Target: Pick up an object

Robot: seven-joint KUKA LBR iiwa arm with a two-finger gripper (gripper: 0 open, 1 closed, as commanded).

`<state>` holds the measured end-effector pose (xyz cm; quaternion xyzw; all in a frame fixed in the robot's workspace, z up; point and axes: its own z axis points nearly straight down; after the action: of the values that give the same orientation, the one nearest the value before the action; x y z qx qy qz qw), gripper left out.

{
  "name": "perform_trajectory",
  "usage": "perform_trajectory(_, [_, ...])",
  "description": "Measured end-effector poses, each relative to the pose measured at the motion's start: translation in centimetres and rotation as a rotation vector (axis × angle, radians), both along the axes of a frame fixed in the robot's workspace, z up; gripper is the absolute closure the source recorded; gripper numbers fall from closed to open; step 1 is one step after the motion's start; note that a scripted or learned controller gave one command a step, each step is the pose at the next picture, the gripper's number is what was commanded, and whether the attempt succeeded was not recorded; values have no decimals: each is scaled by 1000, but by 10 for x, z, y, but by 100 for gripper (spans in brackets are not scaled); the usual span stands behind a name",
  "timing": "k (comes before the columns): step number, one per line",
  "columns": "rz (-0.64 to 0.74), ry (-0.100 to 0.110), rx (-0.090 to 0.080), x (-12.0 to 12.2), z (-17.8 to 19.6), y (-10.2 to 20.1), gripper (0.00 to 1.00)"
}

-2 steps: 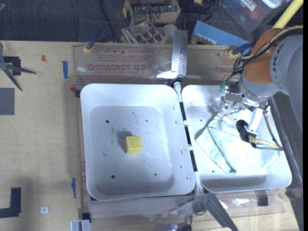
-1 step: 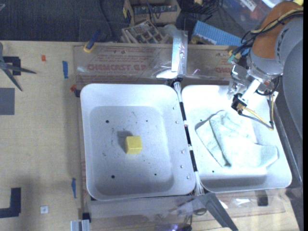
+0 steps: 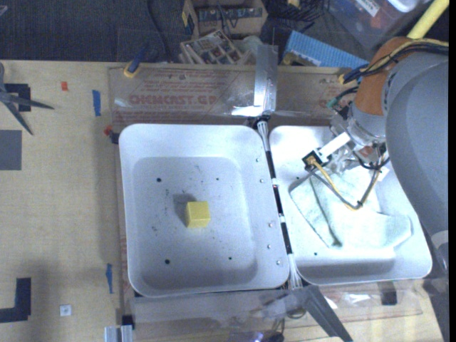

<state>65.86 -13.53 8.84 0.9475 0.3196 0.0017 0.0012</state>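
A small yellow cube [image 3: 198,214] lies alone near the middle of the left bin [image 3: 142,191]. In the right bin [image 3: 406,258] a pale, crumpled cloth-like sheet [image 3: 353,219] spreads over the floor. My gripper [image 3: 347,164] hangs over the back part of the right bin, just above the sheet's far edge. The grey arm with its orange band [image 3: 370,95] comes in from the right and hides the bin's right side.
A metal divider [image 3: 265,95] stands behind the seam between the two bins. The wooden bench [image 3: 57,191] stretches to the left, with black tools at its far left edge. Boxes and cables crowd the area behind the bins.
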Motion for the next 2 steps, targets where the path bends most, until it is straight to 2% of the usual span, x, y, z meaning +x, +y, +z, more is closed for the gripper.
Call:
perform_trajectory(1, [-446,8,3,-41,34,7,100])
perform_trajectory(2, [-383,-12,4,-136,5,-8,100])
